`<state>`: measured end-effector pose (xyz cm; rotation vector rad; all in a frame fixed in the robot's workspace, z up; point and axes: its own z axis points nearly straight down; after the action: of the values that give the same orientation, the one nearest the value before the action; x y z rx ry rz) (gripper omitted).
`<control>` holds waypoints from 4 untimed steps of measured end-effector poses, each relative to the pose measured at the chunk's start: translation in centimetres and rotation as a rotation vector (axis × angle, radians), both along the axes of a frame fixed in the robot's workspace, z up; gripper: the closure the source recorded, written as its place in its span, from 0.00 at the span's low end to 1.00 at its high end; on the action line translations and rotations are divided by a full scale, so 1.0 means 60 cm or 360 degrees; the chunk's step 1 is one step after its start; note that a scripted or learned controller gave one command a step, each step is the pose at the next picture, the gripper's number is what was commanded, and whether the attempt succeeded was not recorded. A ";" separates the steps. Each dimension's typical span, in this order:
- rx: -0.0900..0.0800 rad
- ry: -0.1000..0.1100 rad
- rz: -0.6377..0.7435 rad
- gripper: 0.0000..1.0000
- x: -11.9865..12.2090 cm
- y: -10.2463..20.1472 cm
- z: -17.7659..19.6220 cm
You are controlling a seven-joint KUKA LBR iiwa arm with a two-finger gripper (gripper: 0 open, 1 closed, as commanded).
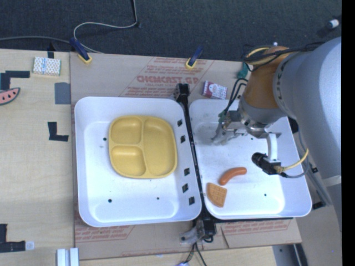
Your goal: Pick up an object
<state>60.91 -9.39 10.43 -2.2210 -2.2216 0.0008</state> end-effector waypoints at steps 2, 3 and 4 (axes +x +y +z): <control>0.0003 0.0003 0.0000 1.00 -0.001 0.001 0.015; 0.0002 0.0003 0.0000 0.00 -0.001 0.001 0.015; -0.0001 -0.0003 0.0001 0.00 -0.050 -0.011 -0.031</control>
<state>57.90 -10.05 8.58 -2.2213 -2.2236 -0.0010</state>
